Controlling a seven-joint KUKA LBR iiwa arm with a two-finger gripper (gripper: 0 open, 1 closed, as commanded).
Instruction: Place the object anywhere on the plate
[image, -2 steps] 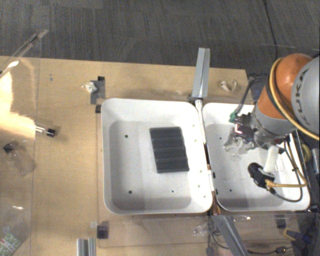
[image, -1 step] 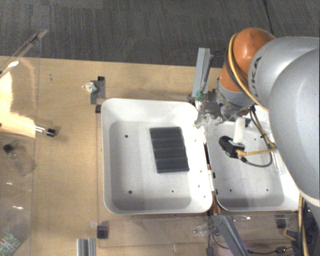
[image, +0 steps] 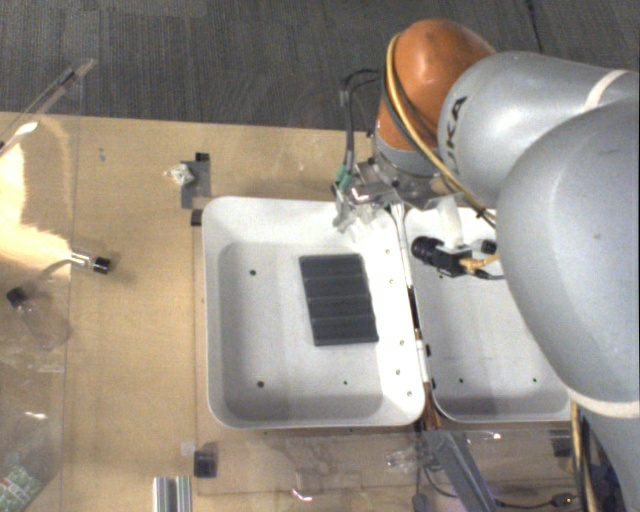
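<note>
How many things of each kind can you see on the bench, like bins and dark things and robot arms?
White bins: 2, the left bin and the right bin
Dark ridged slab in the left bin: 1
Robot arm with its gripper: 1
Total: 4

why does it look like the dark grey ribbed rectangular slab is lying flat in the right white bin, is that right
Not quite: the camera view shows the dark grey ribbed rectangular slab lying flat in the left white bin, not the right one. The right white bin sits beside it, under the arm.
</note>
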